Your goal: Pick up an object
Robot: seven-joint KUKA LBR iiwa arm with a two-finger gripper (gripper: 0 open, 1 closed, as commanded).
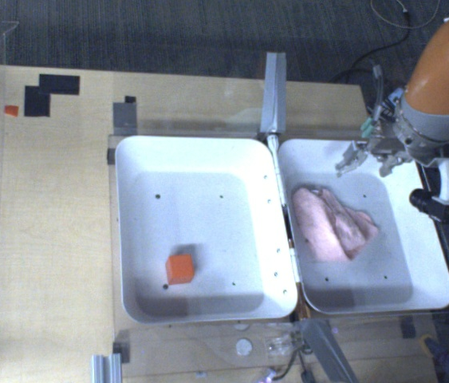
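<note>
A crumpled pink cloth [333, 223] lies in the middle of the right bin [415, 294]. A small orange block [180, 269] rests near the front of the left bin [136, 214]. My gripper [369, 159] hangs over the back right part of the right bin, above and behind the cloth and apart from it. Its two fingers are spread, and nothing sits between them.
A grey metal divider post [273, 94] stands between the bins at the back. Black and orange markers [45, 94] lie on the wooden bench at the far left. Cables run behind the arm at the top right.
</note>
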